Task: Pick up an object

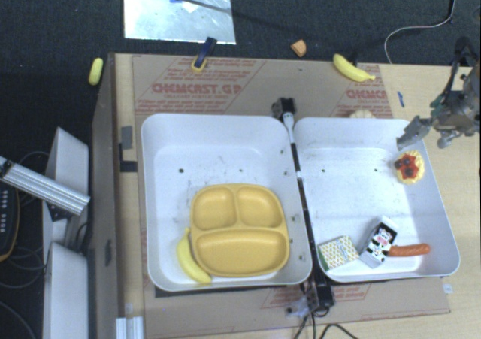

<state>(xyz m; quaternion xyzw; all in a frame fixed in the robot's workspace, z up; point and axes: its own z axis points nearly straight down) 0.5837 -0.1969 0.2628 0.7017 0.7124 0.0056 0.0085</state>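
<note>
Nearest, along the front wall of the right bin (353,180): a small green patterned box (337,252), a black-and-white carton (380,243) touching it or just beside it, and an orange-red stick (409,250) (sausage or carrot, hard to say) poking out from behind the carton towards the right. Over in the left bin (218,149), a yellow sectioned plate (239,228) with a banana (189,261) tucked against its near-left edge.

Farther back in the right bin, close to the right wall, a small red-and-yellow toy (409,167), well apart from the front cluster. Just above and behind it, at the bin's far-right corner, the gripper (427,138), hanging from the grey arm. Nothing seen between the jaws; whether apart or together, cannot tell at this size.

Judged as the approach step: nothing lifted yet, no contact visible. Likeliest target the red-and-yellow toy, being the closest piece. Next move calls for centring over it, then descending straight down and closing. Little room on the wall side (risk of clipping the rim or nudging the toy away).
</note>
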